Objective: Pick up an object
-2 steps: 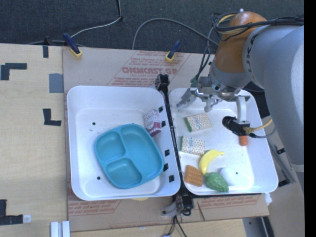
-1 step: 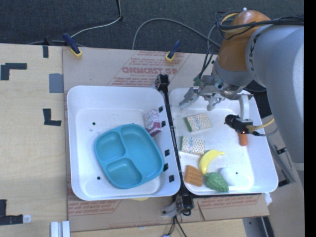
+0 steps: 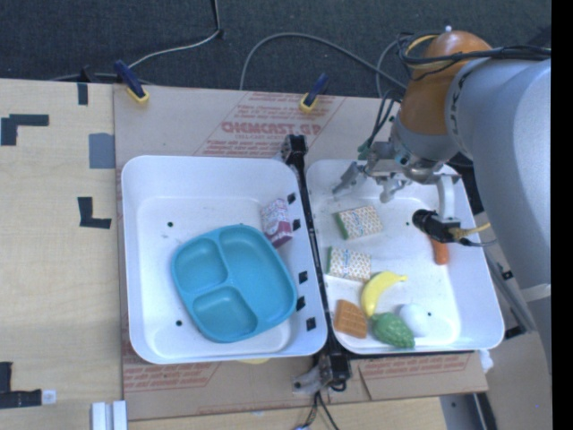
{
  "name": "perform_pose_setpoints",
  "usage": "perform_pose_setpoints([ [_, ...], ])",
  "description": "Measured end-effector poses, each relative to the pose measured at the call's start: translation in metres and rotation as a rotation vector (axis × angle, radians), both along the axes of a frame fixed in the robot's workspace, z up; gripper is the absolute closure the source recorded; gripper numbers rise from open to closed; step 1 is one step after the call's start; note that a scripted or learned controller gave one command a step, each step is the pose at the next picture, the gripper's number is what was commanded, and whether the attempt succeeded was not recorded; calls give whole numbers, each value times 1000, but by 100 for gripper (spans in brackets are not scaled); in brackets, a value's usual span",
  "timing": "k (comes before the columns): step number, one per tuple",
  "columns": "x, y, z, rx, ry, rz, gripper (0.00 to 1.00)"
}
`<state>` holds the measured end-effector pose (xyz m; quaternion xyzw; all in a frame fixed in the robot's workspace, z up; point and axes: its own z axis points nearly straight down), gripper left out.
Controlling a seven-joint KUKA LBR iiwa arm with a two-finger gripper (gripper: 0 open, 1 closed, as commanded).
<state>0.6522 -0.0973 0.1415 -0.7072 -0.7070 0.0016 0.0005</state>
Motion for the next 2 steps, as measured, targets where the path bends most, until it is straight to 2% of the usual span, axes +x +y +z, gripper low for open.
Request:
perform_pose_setpoints([
  [1,-9,-5,-37,0,-2,2,0],
  [2,-18,-2,-47,-11,-30,1,0],
])
